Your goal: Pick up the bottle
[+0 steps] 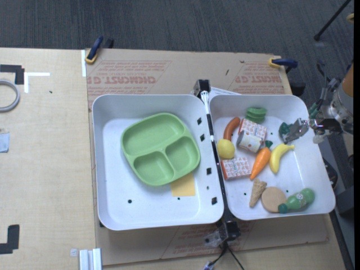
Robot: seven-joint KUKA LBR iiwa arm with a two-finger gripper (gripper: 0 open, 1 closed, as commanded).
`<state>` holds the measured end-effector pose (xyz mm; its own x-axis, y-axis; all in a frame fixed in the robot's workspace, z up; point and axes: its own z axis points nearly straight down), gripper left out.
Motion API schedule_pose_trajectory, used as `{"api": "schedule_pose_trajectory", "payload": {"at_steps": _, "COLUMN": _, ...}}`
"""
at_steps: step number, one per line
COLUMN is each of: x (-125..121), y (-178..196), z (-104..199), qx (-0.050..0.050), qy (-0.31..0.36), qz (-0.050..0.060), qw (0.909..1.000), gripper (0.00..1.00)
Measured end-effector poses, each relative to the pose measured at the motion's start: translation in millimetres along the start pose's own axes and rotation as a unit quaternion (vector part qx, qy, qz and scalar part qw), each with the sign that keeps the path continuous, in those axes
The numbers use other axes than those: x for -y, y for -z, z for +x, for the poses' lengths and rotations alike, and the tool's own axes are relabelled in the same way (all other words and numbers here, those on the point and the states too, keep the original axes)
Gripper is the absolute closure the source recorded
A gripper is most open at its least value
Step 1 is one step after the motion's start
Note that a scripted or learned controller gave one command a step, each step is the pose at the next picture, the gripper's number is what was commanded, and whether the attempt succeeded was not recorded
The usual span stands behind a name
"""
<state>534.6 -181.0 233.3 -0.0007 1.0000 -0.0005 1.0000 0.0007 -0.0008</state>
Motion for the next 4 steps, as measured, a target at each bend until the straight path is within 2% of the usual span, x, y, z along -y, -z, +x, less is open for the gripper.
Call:
{"api": "schedule_pose_trajectory", "payload": {"at_steps": 1, "x": -0.4, "y": 9.3, "z": -0.3, "qx": 0.000, "qy": 0.001, "qz": 0.000, "qw": 1.0000, "gripper": 1.00}}
{"api": "schedule_pose_trajectory", "payload": {"at_steps": 2, "x": 57.3, "y": -25.3, "z": 77.7, "qx": 0.000, "qy": 0.015, "qz": 0.000, "qw": 0.9999, "gripper": 1.00}}
{"api": "schedule_pose_trajectory", "payload": {"at_steps": 3, "x": 57.2, "y": -41.4, "z": 106.2, "qx": 0.000, "qy": 0.119, "qz": 0.000, "qw": 0.9929, "gripper": 1.00}}
{"api": "schedule_pose_trajectory", "payload": {"at_steps": 4, "x": 57.1, "y": -41.4, "z": 184.5, "qx": 0.000, "qy": 0.004, "qz": 0.000, "qw": 1.0000, "gripper": 1.00}}
